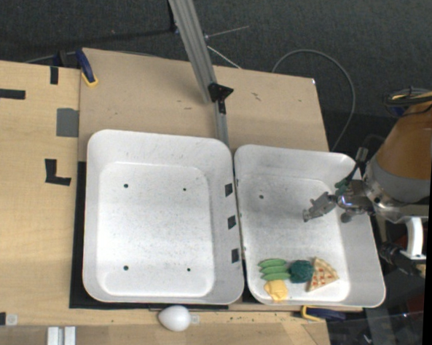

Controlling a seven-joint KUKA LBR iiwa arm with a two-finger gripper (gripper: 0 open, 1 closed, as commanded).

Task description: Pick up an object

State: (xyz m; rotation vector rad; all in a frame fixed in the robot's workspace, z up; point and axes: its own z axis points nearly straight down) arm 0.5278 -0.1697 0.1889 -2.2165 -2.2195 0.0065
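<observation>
Gripper [317, 209] at mid-right, state hard to tell.
Toys clump at lower right: pizza [322, 274], broccoli [300, 269], pod [273, 266]; a descent risks nudging neighbours; grip slips.

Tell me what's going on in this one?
A KUKA arm reaches in from the right, its hand hovering above the right bin, with nothing seen in it. Four toy foods cluster in that bin's near corner: green pea pods, a dark green piece, a yellow piece and a pizza slice.
</observation>
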